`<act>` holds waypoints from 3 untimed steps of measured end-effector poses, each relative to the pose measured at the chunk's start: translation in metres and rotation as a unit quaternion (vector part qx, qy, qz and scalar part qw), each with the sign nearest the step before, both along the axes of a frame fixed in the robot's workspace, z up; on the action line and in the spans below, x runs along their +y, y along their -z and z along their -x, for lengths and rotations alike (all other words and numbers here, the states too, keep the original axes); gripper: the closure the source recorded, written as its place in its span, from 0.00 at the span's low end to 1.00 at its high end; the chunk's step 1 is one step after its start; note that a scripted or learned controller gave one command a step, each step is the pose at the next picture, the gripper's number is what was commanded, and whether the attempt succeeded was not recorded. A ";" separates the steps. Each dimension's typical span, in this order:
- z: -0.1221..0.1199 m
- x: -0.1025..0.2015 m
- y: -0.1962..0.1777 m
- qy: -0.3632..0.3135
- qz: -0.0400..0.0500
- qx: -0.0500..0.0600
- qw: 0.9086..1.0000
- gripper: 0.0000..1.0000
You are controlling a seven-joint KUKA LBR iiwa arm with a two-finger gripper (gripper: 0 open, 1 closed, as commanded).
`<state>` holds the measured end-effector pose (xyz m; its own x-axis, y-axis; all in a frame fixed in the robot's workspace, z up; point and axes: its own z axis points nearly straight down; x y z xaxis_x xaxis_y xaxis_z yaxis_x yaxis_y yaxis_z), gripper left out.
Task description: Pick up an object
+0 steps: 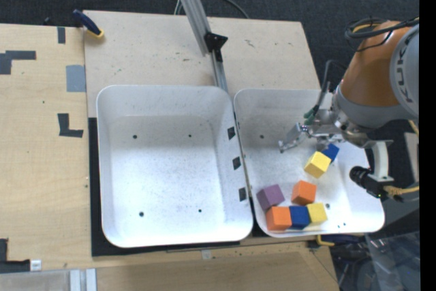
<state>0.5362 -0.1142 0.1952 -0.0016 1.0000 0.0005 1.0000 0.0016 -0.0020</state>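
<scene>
Single fixed camera, mounted above the bench (170,44), looking down at a slant. Both white bins are in frame: the left bin (109,146) centre-left, the right bin (272,105) lower right. The arm (381,71) enters at the right edge. Dark floor crosses the top. Moderate stand-off; no second view.

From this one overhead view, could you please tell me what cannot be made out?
- Pincer: too small and blurred to judge its opening.
- Blue block under the wrist: partly covered by the arm and the yellow block.
- Right bin: its far right side lies beneath the arm.
</scene>
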 end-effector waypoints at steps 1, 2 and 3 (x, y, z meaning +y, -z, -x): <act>0.040 -0.080 0.050 0.005 0.001 0.003 1.000 0.00; -0.035 -0.095 0.105 -0.001 0.002 -0.002 1.000 0.00; -0.030 -0.063 0.104 -0.001 0.000 0.000 1.000 0.00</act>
